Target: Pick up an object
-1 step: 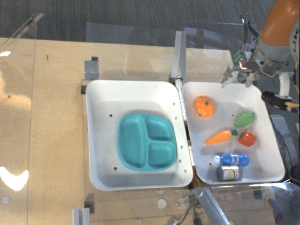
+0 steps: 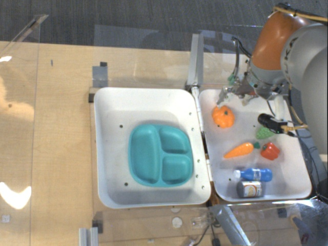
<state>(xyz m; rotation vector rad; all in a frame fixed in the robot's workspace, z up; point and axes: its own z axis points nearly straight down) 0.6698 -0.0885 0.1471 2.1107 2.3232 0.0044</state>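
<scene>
My gripper (image 2: 234, 96) hovers at the back of the right bin (image 2: 302, 188), with its fingers spread open and nothing between them. Just below its left finger (image 2: 223, 97) lies a small orange pumpkin (image 2: 223, 117). Further forward in the same bin are an orange carrot (image 2: 239, 150), a red pepper-like toy (image 2: 270, 150) and a green toy (image 2: 264, 132). A blue bottle (image 2: 254, 175) and a small can (image 2: 249, 189) lie on their sides near the front wall.
The left bin (image 2: 107, 137) holds a teal divided plate (image 2: 160, 154). A metal post (image 2: 194, 60) stands behind the wall between the two bins. The arm's grey body fills the right side above the right bin.
</scene>
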